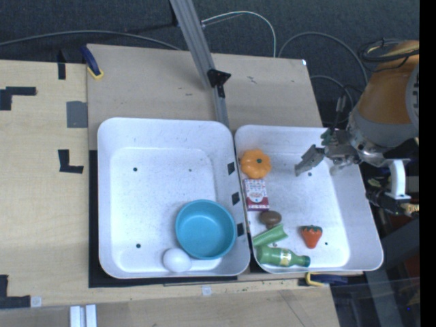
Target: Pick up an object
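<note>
My gripper (pixel 317 167) hangs open over the upper right part of the right bin (pixel 354 210), with nothing between its fingers. To its left, by the divider, lies an orange pumpkin (pixel 255 163). Below that come a red and white carton (pixel 257 195), a small brown lump (pixel 270 218), a green piece (pixel 270 236) and a green bottle (pixel 283 257) lying on its side. A red strawberry-like toy (pixel 312 236) lies lower in the bin, well below the gripper.
The left bin (pixel 136 155) holds a blue bowl (pixel 204 228) and a white ball (pixel 176 259) near its front edge. A grey pole (pixel 197 39) slants down to the bins' shared rim. Cables run across the back of the bench.
</note>
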Controlling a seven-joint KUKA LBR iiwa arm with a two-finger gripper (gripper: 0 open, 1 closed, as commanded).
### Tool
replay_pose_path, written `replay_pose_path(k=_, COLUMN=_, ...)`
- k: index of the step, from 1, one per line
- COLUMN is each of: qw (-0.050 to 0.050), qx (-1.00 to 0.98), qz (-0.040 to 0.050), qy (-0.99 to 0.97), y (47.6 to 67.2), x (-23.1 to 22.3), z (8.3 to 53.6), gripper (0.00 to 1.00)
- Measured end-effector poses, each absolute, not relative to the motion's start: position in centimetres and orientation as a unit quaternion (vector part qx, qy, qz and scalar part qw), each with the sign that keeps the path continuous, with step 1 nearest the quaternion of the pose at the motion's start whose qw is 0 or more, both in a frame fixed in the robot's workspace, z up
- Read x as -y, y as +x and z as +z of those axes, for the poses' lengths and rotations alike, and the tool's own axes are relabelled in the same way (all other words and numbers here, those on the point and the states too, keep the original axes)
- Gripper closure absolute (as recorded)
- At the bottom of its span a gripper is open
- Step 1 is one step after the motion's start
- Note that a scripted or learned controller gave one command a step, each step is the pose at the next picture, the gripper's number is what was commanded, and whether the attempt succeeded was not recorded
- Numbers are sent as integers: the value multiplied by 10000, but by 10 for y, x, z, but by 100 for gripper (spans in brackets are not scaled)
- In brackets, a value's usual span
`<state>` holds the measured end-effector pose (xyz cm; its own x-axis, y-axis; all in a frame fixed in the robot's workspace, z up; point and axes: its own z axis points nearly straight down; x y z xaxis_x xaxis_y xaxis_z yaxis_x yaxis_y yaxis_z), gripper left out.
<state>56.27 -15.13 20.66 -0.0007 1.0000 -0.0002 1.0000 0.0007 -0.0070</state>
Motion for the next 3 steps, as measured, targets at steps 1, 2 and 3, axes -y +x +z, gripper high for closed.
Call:
replay_pose_path(k=1, qw=23, qx=7077, qz=20, qy=-7065, y=562, x=143, z=160, gripper=0)
replay_pose_path(k=2, qw=25, qx=7073, qz=25, qy=-7069, y=564, x=152, z=107, gripper=0)
replay_pose_path(k=3, qw=15, qx=7080, qz=8, qy=-7062, y=565, x=151, z=120, gripper=100)
